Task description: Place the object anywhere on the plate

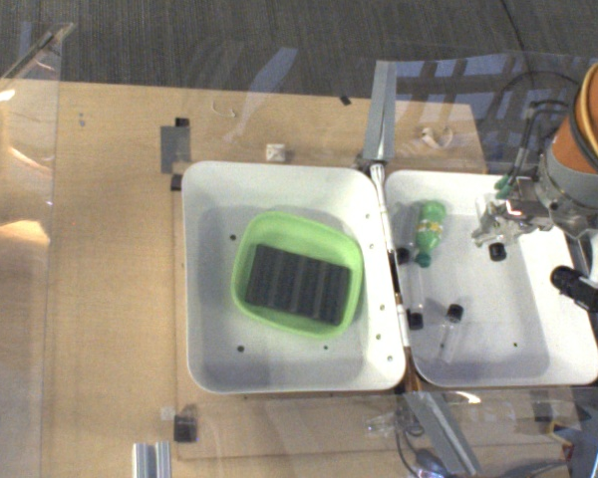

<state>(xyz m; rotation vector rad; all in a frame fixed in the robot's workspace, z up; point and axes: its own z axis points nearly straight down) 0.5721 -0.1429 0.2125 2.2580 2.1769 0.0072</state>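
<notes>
A small green bottle-shaped object point(429, 230) lies in the right bin point(518, 361), near its upper left corner. The green plate point(247, 252) sits in the middle of the left bin point(209, 357) and carries a dark ridged insert point(299, 284). My gripper point(493, 235) hangs over the upper part of the right bin, a little to the right of the green object and apart from it. Nothing shows in its grasp. The grey arm with its orange band point(590, 127) comes in from the right edge.
A metal divider point(383, 118) runs between the two bins. Small black pieces point(453, 313) lie on the right bin's floor near its left wall. A black part of the arm point(570, 283) juts over the bin's right side. Cables loop at the upper right.
</notes>
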